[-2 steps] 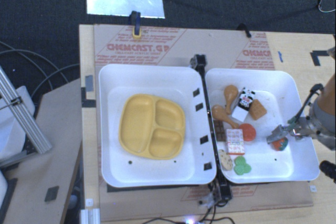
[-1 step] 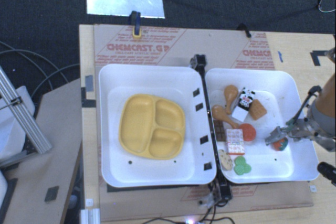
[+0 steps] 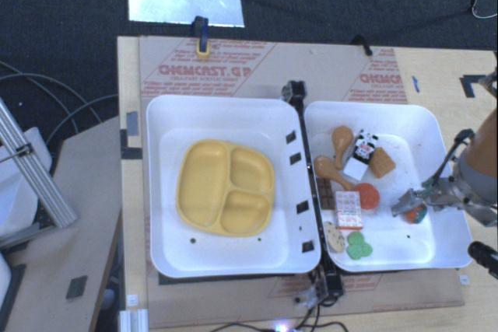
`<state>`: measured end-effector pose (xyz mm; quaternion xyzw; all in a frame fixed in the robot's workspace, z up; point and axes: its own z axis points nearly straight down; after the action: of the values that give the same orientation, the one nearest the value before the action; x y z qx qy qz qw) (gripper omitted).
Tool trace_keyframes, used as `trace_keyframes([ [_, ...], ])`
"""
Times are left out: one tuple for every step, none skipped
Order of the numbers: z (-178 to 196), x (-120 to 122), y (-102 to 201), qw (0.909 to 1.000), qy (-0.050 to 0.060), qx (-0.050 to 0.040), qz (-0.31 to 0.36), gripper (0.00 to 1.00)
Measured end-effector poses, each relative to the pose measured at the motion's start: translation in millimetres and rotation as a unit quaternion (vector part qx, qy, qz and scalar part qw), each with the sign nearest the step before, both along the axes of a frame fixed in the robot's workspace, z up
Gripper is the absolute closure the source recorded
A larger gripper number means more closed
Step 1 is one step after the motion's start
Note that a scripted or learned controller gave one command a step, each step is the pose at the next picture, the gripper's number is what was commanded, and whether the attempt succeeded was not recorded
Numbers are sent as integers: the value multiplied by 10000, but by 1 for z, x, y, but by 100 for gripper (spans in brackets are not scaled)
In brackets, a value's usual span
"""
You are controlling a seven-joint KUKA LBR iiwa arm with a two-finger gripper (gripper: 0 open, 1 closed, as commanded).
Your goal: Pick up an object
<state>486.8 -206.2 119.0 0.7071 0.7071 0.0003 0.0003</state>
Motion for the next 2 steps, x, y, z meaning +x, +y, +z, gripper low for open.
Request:
trace_keyframes([
  [11, 1, 0, 10000, -19, -5, 0, 100],
  [61, 23, 59, 10000, -34, 5, 53, 100],
])
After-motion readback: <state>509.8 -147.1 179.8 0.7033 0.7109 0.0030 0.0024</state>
